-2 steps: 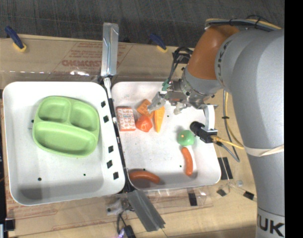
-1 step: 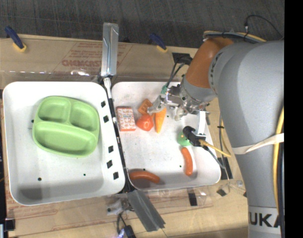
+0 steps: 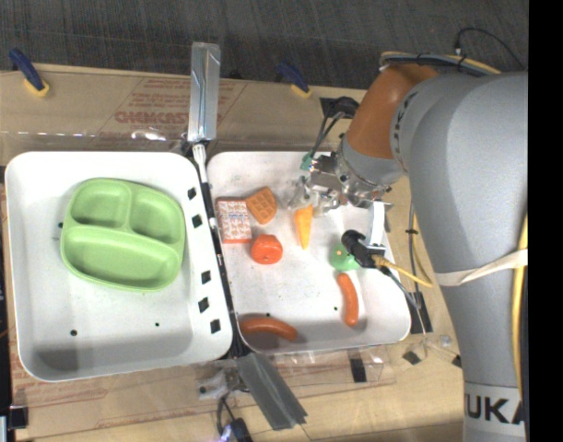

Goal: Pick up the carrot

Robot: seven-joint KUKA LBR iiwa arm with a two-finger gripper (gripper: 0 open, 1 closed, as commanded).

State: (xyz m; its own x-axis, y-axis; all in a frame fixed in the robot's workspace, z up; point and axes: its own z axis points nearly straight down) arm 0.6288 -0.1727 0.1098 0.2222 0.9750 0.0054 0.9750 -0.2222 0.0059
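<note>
Left bin [image 3: 23, 274]: shallow white plastic bin on the counter, holding a light green moulded divided plate [image 3: 124, 233]. No task item here.

Right bin [image 3: 392, 325]: second shallow white bin, just beside the first, carrying the toy food.

Neighbours, left to right: small red-and-white printed packet [image 3: 233, 220], then a tan waffle-shaped piece [image 3: 261, 205] touching or nearly touching it; a round red-orange tomato-like piece [image 3: 266, 250] below them; a brown sausage-shaped piece [image 3: 267, 328] at the near wall.

Carrot [image 3: 303, 226]: small orange tapered plastic carrot, lying flat on the right bin's floor, about mid-bin toward the far side. Long axis runs roughly up-down in the view, narrow tip toward the near wall.

End effector [image 3: 329, 191]: at the carrot's upper, thick end, slightly right of it. Touching or just above: cannot tell. Finger spread: cannot tell, hardware too cluttered.

Right of carrot: green piece [image 3: 343, 259] and red-orange sausage [image 3: 349, 300], both apart from it.

Judgement: the carrot lies down-left of the end effector; fingers should close across the short axis.
</note>
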